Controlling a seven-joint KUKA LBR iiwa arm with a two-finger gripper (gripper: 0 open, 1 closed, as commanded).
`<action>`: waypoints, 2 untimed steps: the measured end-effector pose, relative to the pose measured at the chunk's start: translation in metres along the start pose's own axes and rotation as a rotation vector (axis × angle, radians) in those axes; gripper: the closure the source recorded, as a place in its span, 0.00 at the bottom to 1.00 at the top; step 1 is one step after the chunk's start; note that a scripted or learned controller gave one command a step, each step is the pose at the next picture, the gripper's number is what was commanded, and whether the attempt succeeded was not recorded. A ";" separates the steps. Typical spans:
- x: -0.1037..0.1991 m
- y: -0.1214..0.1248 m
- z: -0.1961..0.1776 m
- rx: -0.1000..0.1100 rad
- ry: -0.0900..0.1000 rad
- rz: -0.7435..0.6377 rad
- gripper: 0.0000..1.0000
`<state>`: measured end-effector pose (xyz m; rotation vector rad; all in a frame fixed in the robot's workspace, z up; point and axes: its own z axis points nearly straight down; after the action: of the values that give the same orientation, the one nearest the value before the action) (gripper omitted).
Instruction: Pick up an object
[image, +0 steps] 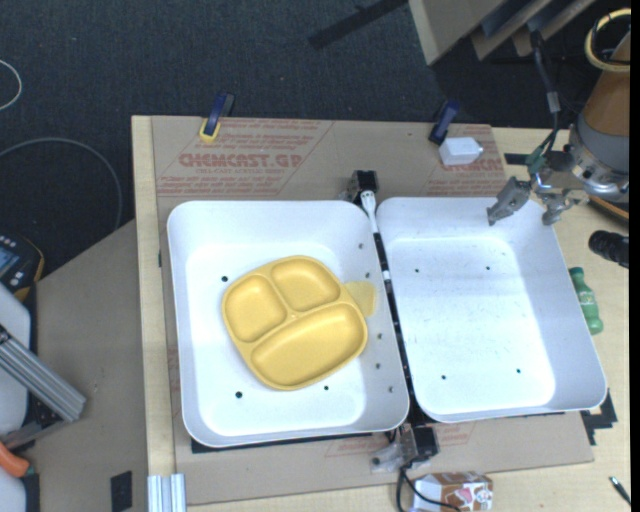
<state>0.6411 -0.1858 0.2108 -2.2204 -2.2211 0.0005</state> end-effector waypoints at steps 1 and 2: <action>0.035 -0.043 -0.157 -0.017 -0.003 -0.004 0.00; 0.211 -0.094 -0.234 -0.008 0.002 -0.012 0.00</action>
<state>0.5469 0.0250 0.4450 -2.2102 -2.2372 -0.0117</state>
